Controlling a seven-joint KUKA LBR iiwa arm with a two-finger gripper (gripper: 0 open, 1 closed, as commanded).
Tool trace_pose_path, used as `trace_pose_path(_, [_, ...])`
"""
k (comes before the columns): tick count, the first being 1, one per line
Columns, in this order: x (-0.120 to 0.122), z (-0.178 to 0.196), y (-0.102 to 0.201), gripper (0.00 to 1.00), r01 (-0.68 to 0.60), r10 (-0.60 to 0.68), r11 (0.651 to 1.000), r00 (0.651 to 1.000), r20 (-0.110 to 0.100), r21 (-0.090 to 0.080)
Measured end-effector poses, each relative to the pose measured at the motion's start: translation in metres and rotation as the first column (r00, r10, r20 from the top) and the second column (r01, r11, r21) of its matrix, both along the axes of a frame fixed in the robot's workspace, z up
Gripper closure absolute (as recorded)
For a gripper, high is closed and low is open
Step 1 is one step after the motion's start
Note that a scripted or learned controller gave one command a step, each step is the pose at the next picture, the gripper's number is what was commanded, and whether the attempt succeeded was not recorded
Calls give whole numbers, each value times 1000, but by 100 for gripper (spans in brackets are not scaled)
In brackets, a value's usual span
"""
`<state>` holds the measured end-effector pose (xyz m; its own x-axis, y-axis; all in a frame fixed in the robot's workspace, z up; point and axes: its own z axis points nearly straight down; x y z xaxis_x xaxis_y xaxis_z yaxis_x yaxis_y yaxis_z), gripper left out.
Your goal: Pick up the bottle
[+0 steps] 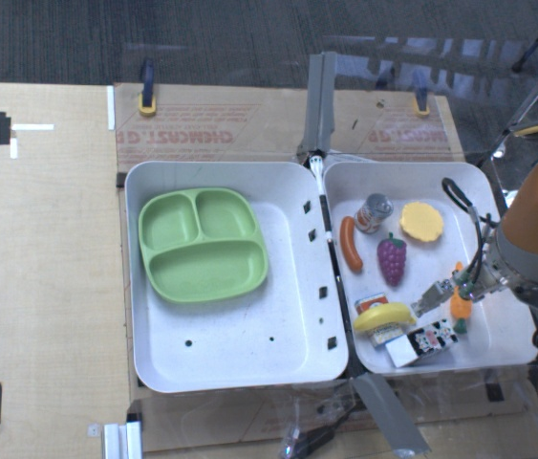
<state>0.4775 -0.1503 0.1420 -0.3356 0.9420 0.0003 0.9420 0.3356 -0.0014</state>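
A small bottle (pixel 374 212) with a grey top and a reddish label lies near the back of the right bin (pixel 498 352), between a red sausage (pixel 350 244) and a round yellow piece (pixel 421 223). My gripper (pixel 433 298) reaches in from the right and hangs low over the front half of that bin. It is beside an orange toy (pixel 461 306) and just right of a banana (pixel 383 316). The gripper is well in front of the bottle, with purple grapes (pixel 392 258) between them. Nothing shows in its grasp.
A red item (pixel 371 302) lies against the banana, and a black-and-white box (pixel 421 342) sits at the bin's front. The left bin (pixel 240 352) holds a green divided plate (pixel 202 244). A black cable (pixel 460 199) loops over the right bin's back corner.
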Motion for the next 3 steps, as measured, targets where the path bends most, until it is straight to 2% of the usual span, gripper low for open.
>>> trace_pose_path(1, [1, 49, 79, 0, 31, -31, 1000, 1000, 1, -1])
trace_pose_path(2, [31, 45, 16, 0, 169, -169, 986, 986, -1, -2])
trace_pose_path(3, [34, -28, 34, 0, 221, -221, 975, 975, -3, -1])
